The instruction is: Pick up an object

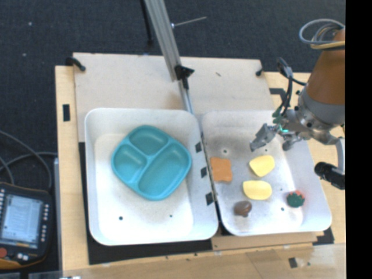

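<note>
Jaws: the jaws (276,137) hang over the upper part of the right bin, spread wide, one dark finger (263,137) reaching left and the other (290,142) on the right; nothing sits between them.
Contact: the jaws look clear of every object, with the upper yellow piece just below them.
Arm: grey with an orange band (329,68), the arm enters from the right edge above the right bin's far side.
Right bin: the right bin (317,214) is shallow and white, lying on the desk (128,77) beside its twin.
Upper yellow piece: the upper yellow piece (262,165) lies near the bin's middle.
Lower yellow piece: the lower yellow piece (256,189) lies just below the upper one, apart from it.
Orange block: the orange block (221,170) lies flat near the bin's left wall.
Brown lump: the brown lump (243,208) rests near the front, just below the lower yellow piece.
Green and red item: the green and red item (296,199) is small and sits toward the front right corner.
Left bin: the left bin (104,225) holds a teal divided plate (151,162), lying flat near its middle.
Mast: a grey metal mast (164,34) slants up from between the bins.
</note>
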